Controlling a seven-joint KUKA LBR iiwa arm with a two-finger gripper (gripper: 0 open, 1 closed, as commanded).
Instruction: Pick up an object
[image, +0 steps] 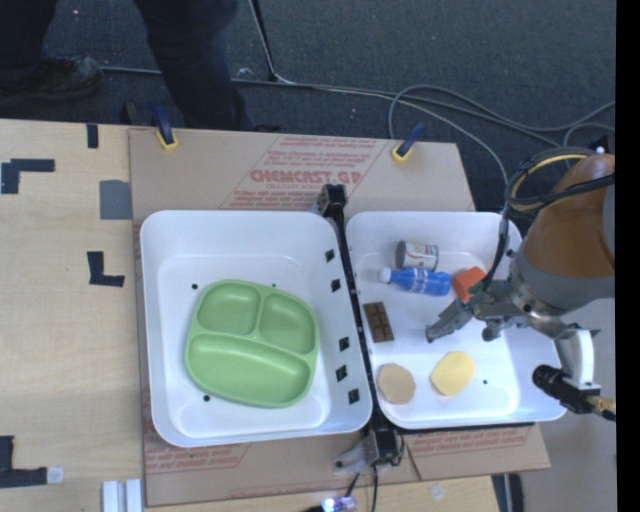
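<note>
My gripper (462, 332) hangs over the right bin (500, 405), open, with nothing between its fingers. Just below it lies a yellow round piece (453, 373), with a tan round piece (396, 383) to its left. A blue bottle (418, 281) and a small grey can (416, 253) lie toward the bin's far side. An orange object (468, 281) sits right by the wrist, partly hidden by it. Near the divider lies a brown bar (377, 320).
The left bin (160, 300) holds a green divided plate (252, 342). A black divider (345, 300) runs between the bins. The grey arm with its orange band (570, 240) covers the right bin's right side. Cables (450, 110) loop behind the bench.
</note>
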